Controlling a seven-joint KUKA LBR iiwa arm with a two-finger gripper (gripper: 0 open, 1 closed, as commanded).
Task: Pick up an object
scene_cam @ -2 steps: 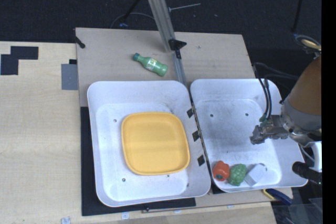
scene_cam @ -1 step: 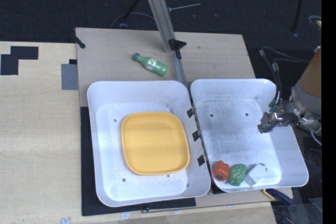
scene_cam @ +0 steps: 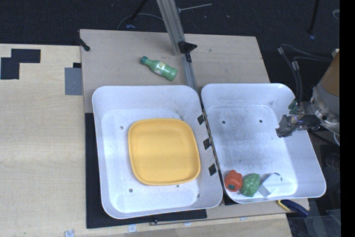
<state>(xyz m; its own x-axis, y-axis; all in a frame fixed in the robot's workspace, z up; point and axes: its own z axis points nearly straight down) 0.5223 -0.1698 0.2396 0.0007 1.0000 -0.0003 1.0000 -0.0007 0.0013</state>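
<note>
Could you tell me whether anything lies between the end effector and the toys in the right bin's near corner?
Nothing visible does. The end effector is at the right bin's right wall; only bare floor separates it from the red toy, green toy and grey piece.

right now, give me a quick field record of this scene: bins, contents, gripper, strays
left bin: shallow white bin holding a square yellow plastic plate
right bin: shallow white bin; small red-orange toy pepper, knobbly green toy vegetable, small grey-white piece at near edge
gripper: gripper over right bin's right rim, holding nothing visible
stray: green plastic bottle lying on bench behind bins
</note>
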